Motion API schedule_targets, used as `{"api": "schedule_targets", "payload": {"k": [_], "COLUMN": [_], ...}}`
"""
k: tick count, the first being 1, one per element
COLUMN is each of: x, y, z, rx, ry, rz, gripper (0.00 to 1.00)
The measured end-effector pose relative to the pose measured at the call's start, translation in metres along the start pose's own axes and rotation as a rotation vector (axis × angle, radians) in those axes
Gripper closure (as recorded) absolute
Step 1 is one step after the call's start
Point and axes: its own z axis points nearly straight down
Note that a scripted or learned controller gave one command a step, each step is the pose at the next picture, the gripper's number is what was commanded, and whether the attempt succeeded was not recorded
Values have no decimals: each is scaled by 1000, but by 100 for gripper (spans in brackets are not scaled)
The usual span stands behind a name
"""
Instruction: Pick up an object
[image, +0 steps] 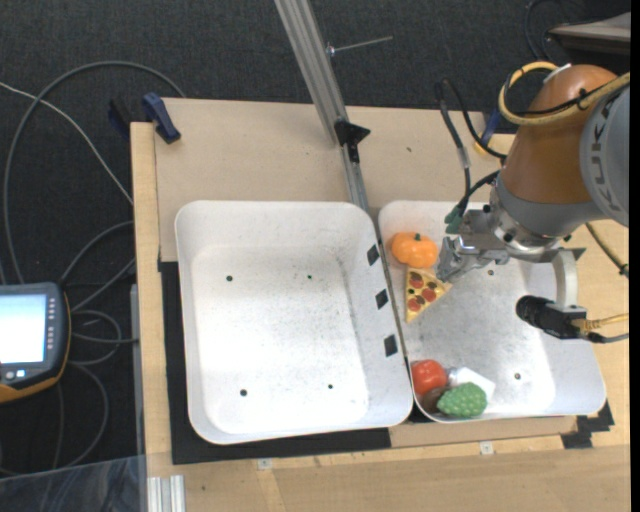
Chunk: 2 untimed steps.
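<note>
The right bin (520, 345) holds several toy foods. An orange pumpkin (412, 248) lies at its far left corner, and a pizza slice (421, 293) sits just in front of it. A red tomato (428, 375), a green bumpy fruit (462, 401) and a small white piece (472, 380) cluster at the near left corner. My gripper (447, 264) hangs low over the bin, right beside the pumpkin and at the upper right edge of the pizza slice. Whether it touches the slice is unclear.
The left bin (275, 320) sits next to the right one, with a row of black clips (381, 298) along the shared wall. A slanted metal pole (322, 85) rises from behind the bins. A black camera module (545, 314) juts from the wrist over the right bin.
</note>
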Motion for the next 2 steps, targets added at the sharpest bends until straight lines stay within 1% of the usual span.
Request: {"api": "schedule_targets", "payload": {"k": [2], "x": [102], "y": [4], "z": [10], "rx": [-1], "ry": [0], "rz": [0], "gripper": [100]}}
